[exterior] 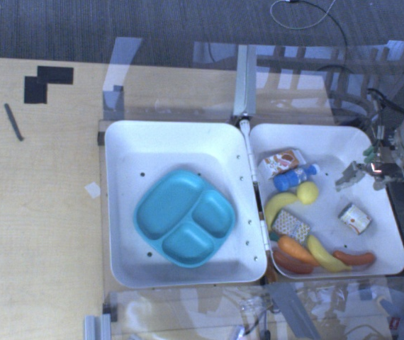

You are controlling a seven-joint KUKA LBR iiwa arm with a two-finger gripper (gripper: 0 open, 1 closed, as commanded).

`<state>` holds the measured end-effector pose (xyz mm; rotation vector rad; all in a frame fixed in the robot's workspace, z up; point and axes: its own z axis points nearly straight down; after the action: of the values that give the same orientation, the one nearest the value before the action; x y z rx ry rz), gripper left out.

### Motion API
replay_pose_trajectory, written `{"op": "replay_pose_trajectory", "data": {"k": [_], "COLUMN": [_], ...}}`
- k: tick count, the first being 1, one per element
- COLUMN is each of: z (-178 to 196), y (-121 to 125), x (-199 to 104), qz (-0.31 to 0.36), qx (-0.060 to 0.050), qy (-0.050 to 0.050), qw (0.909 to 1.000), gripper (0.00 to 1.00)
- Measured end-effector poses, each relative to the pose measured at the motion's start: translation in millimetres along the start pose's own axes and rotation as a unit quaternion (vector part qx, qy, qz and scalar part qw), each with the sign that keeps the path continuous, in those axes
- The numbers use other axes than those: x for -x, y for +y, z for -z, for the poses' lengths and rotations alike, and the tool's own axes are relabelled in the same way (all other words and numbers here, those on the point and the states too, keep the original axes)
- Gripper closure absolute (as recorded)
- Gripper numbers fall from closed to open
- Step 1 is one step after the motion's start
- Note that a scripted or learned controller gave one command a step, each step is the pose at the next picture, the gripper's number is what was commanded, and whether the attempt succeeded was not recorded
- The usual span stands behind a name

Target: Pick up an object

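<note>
**Arm hovering over the right bin, nothing grabbed yet**

No target is named, so any of the loose items counts. Closest to the gripper (358,174) is the small white can (356,219) with the orange end, lying on its side near the right bin's (329,134) right wall, just below the fingers and apart from them. The gripper itself is sitting over the upper right part of that bin, and its 2 fingers are looking spread apart with nothing between them, so I'm calling the pick not started (or at least not landed). Everything is still left to do: come down, close, lift.

The rest of the right bin is getting crowded on the left side: a snack packet (281,162), a blue bottle (293,178), a yellow lemon (307,193), a banana (279,205), a checkered packet (290,225), a carrot (292,248), a 2nd banana (324,253) and a sausage (354,258) along the bottom wall, several of them touching.

The left bin (127,190) is holding just 1 thing, a blue divided plate (185,217) with 3 compartments, sitting flat near the middle.
</note>
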<state>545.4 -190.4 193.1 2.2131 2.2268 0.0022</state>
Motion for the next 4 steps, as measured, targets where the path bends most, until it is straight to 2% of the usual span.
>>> {"op": "replay_pose_trajectory", "data": {"k": [1, 2, 3, 4], "z": [-56, -104, -91, 6], "y": [2, -36, -33, -36], "x": [6, 15, 15, -36], "qz": [0.083, 0.162, 0.162, 0.25], "qx": [0.0, 0.004, 0.009, 0.003], "qy": [0.0, -0.002, -0.004, -0.001], "qw": [0.9966, 0.9868, 0.9867, 0.9683], "gripper": [0.0, 0.0, 1.0, 1.0]}}
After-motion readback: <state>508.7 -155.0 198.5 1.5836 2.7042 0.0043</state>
